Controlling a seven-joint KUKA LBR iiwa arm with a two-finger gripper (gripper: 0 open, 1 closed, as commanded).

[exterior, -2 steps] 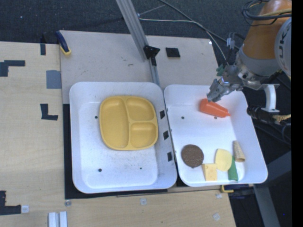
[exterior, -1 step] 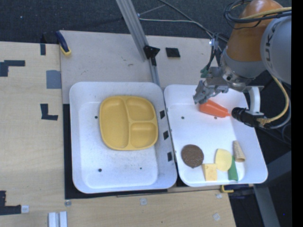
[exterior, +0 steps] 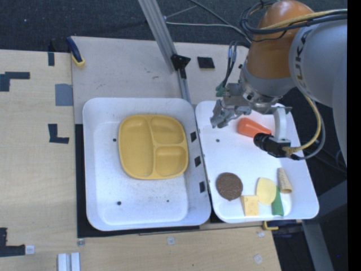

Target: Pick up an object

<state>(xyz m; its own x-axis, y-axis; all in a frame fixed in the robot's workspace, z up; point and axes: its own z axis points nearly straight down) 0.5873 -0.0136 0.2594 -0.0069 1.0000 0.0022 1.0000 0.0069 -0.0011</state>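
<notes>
My gripper (exterior: 224, 116) hangs over the far left part of the right bin (exterior: 225, 151), its fingers close above the bin floor with nothing visible between them. An orange carrot-like piece (exterior: 252, 127) lies just to the right of the gripper. Near the front of the same bin lie a brown round patty (exterior: 229, 186), a yellow cheese wedge (exterior: 250, 205), a pale yellow chip (exterior: 266, 189), a green piece (exterior: 277, 205) and a tan cone (exterior: 284, 180).
The left bin (exterior: 98, 151) holds a yellow divided plate (exterior: 153, 146). A slanted metal pole (exterior: 163, 35) rises behind the bins. A black cable connector (exterior: 269, 144) hangs off the wrist above the right bin.
</notes>
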